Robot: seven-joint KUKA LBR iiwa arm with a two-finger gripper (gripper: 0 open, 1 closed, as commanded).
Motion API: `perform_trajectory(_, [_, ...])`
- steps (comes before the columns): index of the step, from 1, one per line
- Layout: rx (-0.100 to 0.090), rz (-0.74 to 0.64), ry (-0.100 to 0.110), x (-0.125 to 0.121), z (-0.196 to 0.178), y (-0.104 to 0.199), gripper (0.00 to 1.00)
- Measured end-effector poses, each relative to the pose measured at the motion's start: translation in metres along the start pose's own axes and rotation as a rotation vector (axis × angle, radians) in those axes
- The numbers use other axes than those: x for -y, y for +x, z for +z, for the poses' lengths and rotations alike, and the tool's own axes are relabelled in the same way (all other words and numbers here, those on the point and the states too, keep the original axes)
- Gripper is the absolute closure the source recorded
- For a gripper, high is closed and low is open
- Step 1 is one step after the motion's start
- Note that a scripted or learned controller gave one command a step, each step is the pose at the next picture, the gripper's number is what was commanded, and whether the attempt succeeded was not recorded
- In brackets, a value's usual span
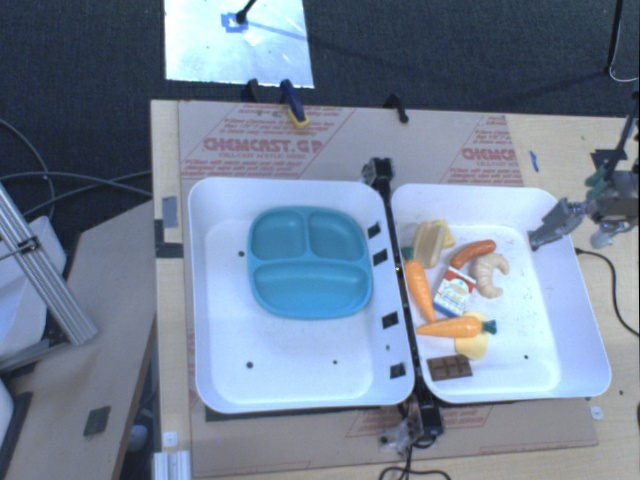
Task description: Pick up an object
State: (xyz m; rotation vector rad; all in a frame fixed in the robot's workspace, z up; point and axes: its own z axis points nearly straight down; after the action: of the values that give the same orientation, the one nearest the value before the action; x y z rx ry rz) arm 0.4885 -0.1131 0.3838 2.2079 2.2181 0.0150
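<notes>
The right bin [560,358] holds several toy foods: a beige bread slice [431,241], a red sausage [471,253], a pale croissant-like piece [491,272], two carrots [418,289] [452,327], a small red-and-white carton [453,294], a yellow piece [473,346] and a brown chocolate bar [449,368]. My gripper [550,228] hangs at the bin's upper right rim, away from the foods, with nothing seen between its fingers.
The left bin [220,368] holds a blue divided plate [309,262]. A row of black clips [385,288] runs along the divider between the bins. Cardboard [260,143] lies under both bins. A shiny square sheet [238,28] sits at the back.
</notes>
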Motion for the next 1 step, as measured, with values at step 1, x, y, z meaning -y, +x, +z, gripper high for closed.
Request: perform_trajectory(1, [0.0,-0.006,0.007,-0.0024,-0.0039,0.0006,1.0])
